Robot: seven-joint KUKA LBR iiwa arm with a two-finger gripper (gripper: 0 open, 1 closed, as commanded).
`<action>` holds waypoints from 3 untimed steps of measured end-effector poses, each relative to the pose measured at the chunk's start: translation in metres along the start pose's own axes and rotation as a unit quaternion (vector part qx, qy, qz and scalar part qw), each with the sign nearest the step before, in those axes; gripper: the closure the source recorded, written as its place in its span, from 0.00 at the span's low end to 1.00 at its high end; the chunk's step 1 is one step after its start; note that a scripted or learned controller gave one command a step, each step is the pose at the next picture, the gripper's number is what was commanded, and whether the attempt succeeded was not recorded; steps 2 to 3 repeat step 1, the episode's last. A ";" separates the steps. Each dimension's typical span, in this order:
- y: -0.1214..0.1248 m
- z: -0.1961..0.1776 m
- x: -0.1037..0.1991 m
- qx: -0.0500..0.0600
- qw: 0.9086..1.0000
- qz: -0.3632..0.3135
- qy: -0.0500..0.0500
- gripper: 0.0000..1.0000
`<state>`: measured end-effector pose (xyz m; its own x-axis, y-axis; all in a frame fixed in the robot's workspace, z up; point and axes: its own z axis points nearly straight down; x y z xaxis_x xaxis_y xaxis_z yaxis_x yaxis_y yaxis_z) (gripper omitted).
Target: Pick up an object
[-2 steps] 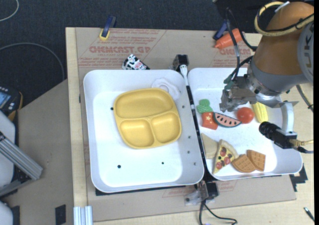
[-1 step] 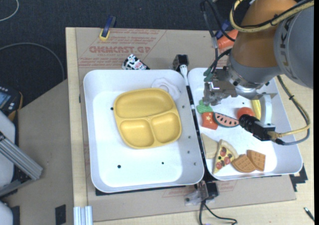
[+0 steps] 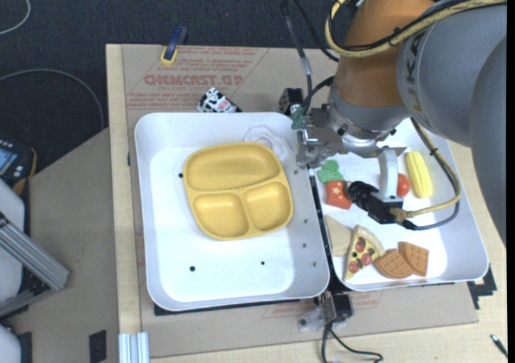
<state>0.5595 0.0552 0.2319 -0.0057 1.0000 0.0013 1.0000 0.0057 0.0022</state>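
Observation:
My gripper (image 3: 310,144) hangs low over the wall between the two bins, at the far left corner of the right bin (image 3: 467,253). Just below it lie a green toy piece (image 3: 328,170) and a red toy piece (image 3: 336,194). A yellow corn cob (image 3: 418,174) and a small red piece (image 3: 403,184) lie to the right. A pizza slice (image 3: 364,250), a brown biscuit (image 3: 392,265) and a waffle piece (image 3: 415,256) rest near the front wall. Nothing shows between the fingers.
A yellow divided plate (image 3: 237,191) sits in the left bin (image 3: 161,265), with a clear plastic piece (image 3: 269,138) behind it. On the cardboard beyond the bins lie a black-and-white object (image 3: 217,101) and a blue-and-yellow tool (image 3: 172,46).

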 end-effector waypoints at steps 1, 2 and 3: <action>0.023 -0.002 0.028 -0.001 1.000 0.001 0.000 1.00; 0.023 -0.002 0.028 -0.001 1.000 0.001 0.000 1.00; 0.023 -0.002 0.028 -0.001 1.000 0.001 0.000 1.00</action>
